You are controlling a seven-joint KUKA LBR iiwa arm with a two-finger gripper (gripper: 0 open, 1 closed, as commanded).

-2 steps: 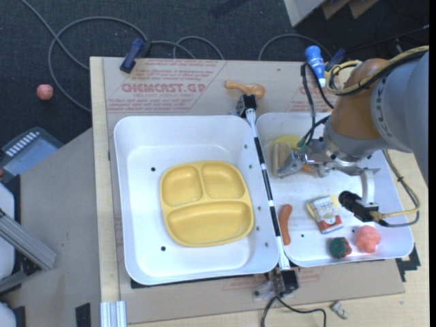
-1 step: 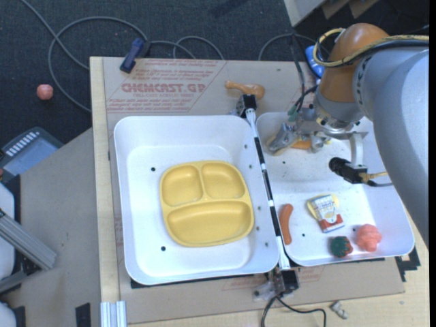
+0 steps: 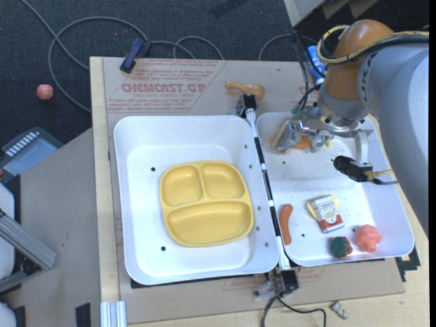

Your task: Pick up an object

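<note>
hand (image 3: pixel 302 133) low in the far left corner of the right bin (image 3: pixel 310 179), over a tan piece (image 3: pixel 283 139)

nearest the front of the right bin a green and red toy (image 3: pixel 341 246) and a pink toy (image 3: pixel 368 238) lie side by side, behind them a yellow and red packet (image 3: pixel 325 212) and, by the left wall, an orange sausage (image 3: pixel 285 223), all well apart from the hand and unlikely to be disturbed; the risk is further back, where the tan piece lies close to the corner walls: a closing hand could catch the wall, shove the piece against it, or nip only an edge that slips on the lift, and an orange piece (image 3: pixel 319 142) just beside could get clipped too; the hand is down among these two, at or just above the tan piece, but how far open it is, or whether it holds anything, i cannot tell
</note>
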